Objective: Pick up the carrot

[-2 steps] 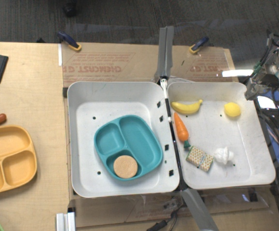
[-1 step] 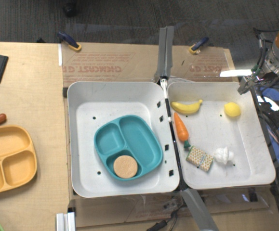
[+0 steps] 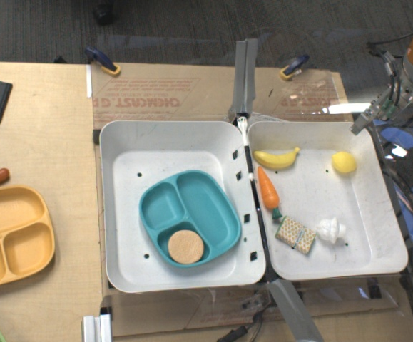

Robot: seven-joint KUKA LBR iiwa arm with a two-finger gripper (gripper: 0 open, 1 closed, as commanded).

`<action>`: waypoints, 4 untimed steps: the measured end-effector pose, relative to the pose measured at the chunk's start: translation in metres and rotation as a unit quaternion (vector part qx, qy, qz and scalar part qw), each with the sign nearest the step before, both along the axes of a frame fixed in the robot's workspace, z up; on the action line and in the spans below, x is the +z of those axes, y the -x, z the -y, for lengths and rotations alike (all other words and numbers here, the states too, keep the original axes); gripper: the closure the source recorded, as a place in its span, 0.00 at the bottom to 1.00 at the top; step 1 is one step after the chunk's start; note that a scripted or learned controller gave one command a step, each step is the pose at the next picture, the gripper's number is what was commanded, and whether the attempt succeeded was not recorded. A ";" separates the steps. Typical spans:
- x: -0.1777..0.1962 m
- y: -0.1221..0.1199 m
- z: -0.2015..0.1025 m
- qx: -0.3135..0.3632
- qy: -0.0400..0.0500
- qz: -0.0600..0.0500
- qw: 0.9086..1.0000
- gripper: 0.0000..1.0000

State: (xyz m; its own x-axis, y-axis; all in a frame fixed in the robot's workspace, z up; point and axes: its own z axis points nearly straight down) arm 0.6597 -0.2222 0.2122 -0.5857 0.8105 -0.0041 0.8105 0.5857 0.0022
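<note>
**Reader:** Where does the carrot sit?

**Describer:** The small orange carrot with a green stub end [image 3: 267, 190] lies in the right shallow white plastic bin [image 3: 377, 262], close against that bin's left wall. Its green tip points toward the bin's near edge. Nothing grips it.

**Reader:** What else shares that bin with the carrot?

**Describer:** A curved yellow banana [image 3: 277, 157] lies just beyond the carrot, toward the bin's far wall. A round yellow lemon [image 3: 344, 162] rests well to the carrot's right. Just below the carrot's green tip sits a flat speckled tan cracker-like square [image 3: 296, 234], and beside that a crumpled white lump [image 3: 330, 229].

**Reader:** And the robot?

**Describer:** The grey two-finger gripper [image 3: 364, 120] hangs over the bin's far right corner, well apart from the carrot. The view is too small and cluttered there to tell how it is set.

**Reader:** What lies on the carrot's other side?

**Describer:** Across the wall is the left white bin [image 3: 120, 262], holding a teal three-compartment tray [image 3: 213, 205] with a round tan disc [image 3: 185, 247] in its near compartment.
</note>
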 end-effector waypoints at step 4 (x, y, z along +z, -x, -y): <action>-0.013 0.000 -0.019 0.640 0.002 0.001 0.769 1.00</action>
State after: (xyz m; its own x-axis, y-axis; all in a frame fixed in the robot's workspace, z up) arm 0.6594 -0.2028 0.1989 -0.9035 -0.4286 -0.0068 -0.4286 0.9035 -0.0012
